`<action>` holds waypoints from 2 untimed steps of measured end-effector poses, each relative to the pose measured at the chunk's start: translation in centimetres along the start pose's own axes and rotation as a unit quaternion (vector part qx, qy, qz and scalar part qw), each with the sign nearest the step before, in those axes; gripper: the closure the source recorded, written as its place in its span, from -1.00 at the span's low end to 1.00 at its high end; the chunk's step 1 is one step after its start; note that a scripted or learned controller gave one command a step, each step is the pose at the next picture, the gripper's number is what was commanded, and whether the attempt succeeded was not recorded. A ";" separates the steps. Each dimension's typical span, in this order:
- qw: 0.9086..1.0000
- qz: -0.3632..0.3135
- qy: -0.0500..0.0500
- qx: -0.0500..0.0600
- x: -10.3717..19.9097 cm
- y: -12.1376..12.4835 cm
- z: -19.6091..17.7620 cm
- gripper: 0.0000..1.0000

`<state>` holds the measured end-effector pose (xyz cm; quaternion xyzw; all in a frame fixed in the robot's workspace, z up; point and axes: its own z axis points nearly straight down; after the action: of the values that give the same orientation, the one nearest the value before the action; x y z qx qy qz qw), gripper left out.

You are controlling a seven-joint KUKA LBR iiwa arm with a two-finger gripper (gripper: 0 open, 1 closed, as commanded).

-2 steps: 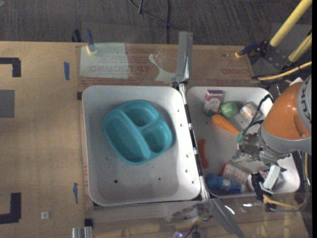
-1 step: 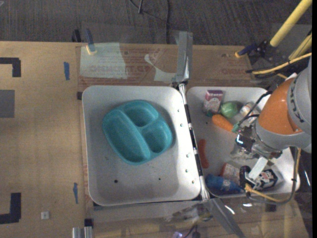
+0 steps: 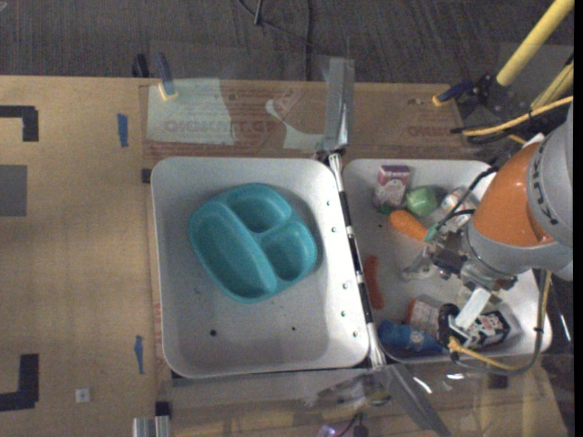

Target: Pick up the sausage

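1. jaws state: cannot tell; gripper (image 3: 435, 260) sits low in right bin (image 3: 524, 330).
2. sausage (image 3: 373, 282) lies by that bin's left wall, apart from gripper.
3. teal plate (image 3: 253, 240) in left bin (image 3: 182, 317).

Two white bins (image 3: 182, 335), one teal plate (image 3: 253, 240)

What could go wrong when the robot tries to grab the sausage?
1. The sausage lies thin and flat close to the right bin's left wall, so the end effector may bump the wall or slide off it.
2. The end effector is beside the carrot, so it might grab or knock that instead.
3. The blue toy and small box lie close by and could get pushed around.
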<state>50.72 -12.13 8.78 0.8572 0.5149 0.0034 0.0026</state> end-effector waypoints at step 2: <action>0.999 -0.054 -0.001 0.002 2.5 9.4 0.2 -1.00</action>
<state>60.15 -14.32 8.70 0.8285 0.5600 0.0015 0.0018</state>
